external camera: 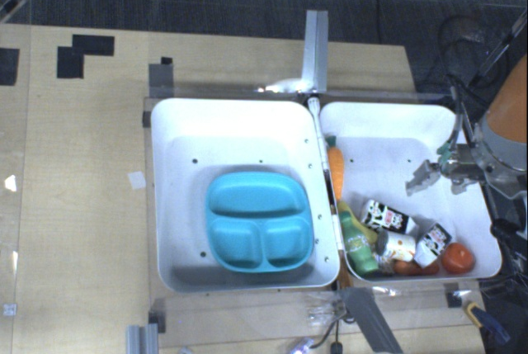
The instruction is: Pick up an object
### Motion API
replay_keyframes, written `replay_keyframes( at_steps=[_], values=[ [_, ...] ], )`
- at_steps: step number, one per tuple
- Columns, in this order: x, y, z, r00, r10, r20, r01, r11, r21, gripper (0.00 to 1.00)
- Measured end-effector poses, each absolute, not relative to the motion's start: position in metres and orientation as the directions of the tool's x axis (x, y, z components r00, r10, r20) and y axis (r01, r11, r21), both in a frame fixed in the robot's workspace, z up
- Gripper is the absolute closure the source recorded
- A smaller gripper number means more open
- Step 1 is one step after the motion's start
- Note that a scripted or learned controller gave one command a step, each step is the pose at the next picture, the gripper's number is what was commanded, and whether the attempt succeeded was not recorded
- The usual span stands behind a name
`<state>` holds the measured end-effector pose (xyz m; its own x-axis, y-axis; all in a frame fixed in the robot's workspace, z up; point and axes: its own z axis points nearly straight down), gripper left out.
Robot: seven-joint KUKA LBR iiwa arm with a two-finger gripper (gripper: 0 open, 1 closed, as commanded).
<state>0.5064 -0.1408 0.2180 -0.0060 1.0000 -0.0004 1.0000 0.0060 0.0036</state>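
Observation:
My gripper (440, 180) hangs over the right bin (388, 134), its two fingers (421, 177) spread open with nothing between them. Below and to its left, along the bin's front edge, lies a cluster of objects: a black-and-white carton (386, 218), a white can (399, 246), a second black-and-white pack (435, 239), a red tomato (458, 259) and a green bottle (357, 243). An orange carrot (335, 171) rests against the bin's left wall. The gripper touches none of them.
The left bin (190, 138) holds a blue divided tray (258, 220). A metal post (316, 51) stands behind the seam between the bins. The arm's orange band (507, 105) is at the right edge. The back half of the right bin is bare white floor.

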Motion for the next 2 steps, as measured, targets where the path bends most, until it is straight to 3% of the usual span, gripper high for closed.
replay_keyframes(
  at_steps=[1, 2],
  values=[
    [0.572, -0.164, 0.205, 0.067, 0.998, 0.0, 0.998, -0.067, 0.004, 0.0],
    [0.618, -0.19, 0.214, 0.297, 0.955, 0.0, 0.955, -0.297, 0.006, 0.0]
  ],
)
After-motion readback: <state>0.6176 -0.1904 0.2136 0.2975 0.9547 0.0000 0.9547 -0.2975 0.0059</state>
